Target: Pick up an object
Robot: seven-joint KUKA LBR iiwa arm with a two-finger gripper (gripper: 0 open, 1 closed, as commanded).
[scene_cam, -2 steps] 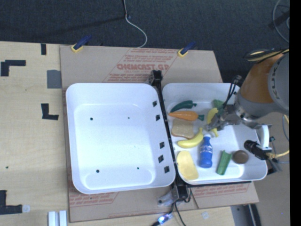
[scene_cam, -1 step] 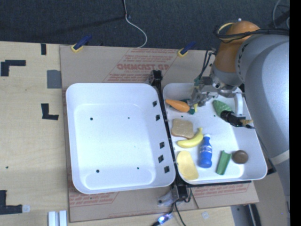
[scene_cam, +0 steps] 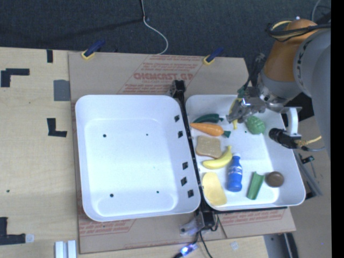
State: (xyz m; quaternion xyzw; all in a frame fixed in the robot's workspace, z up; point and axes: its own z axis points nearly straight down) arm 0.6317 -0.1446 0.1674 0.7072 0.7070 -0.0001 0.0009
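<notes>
A grey KUKA arm with an orange band reaches in over the right bin [scene_cam: 279, 200], its gripper [scene_cam: 236, 113] poised low near the bin's far edge, beside a green round toy [scene_cam: 256, 125] that lies just to its right. Whether the pincer is apart or together cannot be told from the camera view. No object can be seen between its tips. The pick candidates crowd the right bin's left half: a carrot [scene_cam: 207, 128] and a dark green vegetable [scene_cam: 205, 118] just beside the gripper, then a slice of bread [scene_cam: 209, 146], a banana [scene_cam: 217, 160], a blue bottle [scene_cam: 234, 173] and a yellow piece [scene_cam: 214, 188] toward the near edge, with a green cylinder [scene_cam: 254, 186] and a brown round item [scene_cam: 274, 179] at the near right corner. The left bin [scene_cam: 86, 106] adjoins it. The likely hazard is the clutter: a descent between the carrot and the green toy could nudge either aside or close on nothing, and rounded toys may roll or slip out of a shallow pinch.
</notes>
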